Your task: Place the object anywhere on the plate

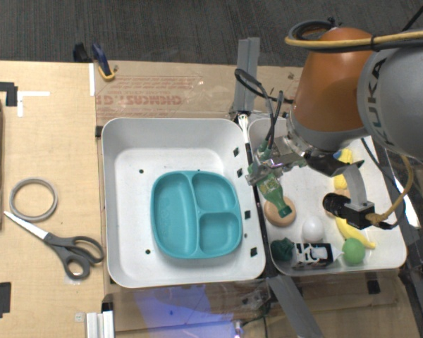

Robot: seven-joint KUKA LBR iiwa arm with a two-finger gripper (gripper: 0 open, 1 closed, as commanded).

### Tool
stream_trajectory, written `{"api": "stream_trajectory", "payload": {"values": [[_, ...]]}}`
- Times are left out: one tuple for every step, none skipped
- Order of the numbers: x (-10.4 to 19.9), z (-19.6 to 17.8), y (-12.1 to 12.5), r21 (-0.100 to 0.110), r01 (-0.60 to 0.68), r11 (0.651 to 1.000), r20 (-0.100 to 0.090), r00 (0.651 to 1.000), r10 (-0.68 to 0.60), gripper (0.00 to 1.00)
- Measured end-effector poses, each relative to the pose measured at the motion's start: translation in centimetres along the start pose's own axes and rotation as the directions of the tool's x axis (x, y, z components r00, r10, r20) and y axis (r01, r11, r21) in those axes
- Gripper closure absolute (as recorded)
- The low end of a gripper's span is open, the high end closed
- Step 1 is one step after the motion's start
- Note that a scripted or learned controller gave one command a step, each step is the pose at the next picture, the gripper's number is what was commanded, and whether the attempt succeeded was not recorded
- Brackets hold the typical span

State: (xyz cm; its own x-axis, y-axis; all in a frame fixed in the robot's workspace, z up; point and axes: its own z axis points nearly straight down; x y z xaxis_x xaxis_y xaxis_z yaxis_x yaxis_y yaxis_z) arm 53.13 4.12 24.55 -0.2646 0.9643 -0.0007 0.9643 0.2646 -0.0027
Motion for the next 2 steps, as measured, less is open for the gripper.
{"api": "stream_trajectory", "payload": {"values": [[4.99,0.47,-4.19,0.001,0.067,0.998,0.000,0.998,-0.067,1.00],[4.95,0.46,-4.19,0.000,0.065,0.998,0.000,0.998,-0.065,0.00]]}}
